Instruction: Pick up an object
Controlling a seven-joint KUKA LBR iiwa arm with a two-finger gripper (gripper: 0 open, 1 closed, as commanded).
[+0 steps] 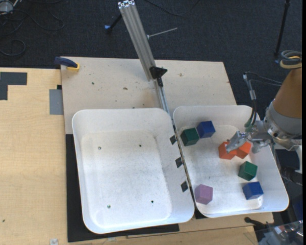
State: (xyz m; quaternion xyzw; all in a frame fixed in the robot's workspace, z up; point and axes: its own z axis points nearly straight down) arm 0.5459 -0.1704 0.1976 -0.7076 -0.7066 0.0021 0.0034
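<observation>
1. Where the bench comes closest to the camera, the right bin (276, 200) holds a purple cube (203, 193) by its near left corner and the near blue cube (252, 190) by its near right corner, the two well apart.
2. Just beyond the near blue cube sits a green cube (248, 170), close to it but with white floor showing between them.
3. Farther in, about mid-bin, lies the orange block (226, 151), its reddish faces turned at an angle to the bin walls.
4. My gripper (239, 142) is down on the right, upper side of that orange block and overlaps it from this angle. Whether my grip is spread, closed or pinching the block I cannot tell, since the grey metal blurs into the orange.
5. My arm (288, 103) reaches in over the bin's right rim.
6. Beyond the block, toward the far left of the same bin, a dark green cube (189, 136) and the far blue cube (206, 128) sit just beside each other, seemingly touching.
7. Alongside, to the left, the left bin (77, 137) shares the divider with black clips.
8. Behind both bins, a slanted aluminium rail (137, 34) rises from the plywood bench (117, 80), and a blue clamp handle (66, 63) lies at the far left corner.
</observation>
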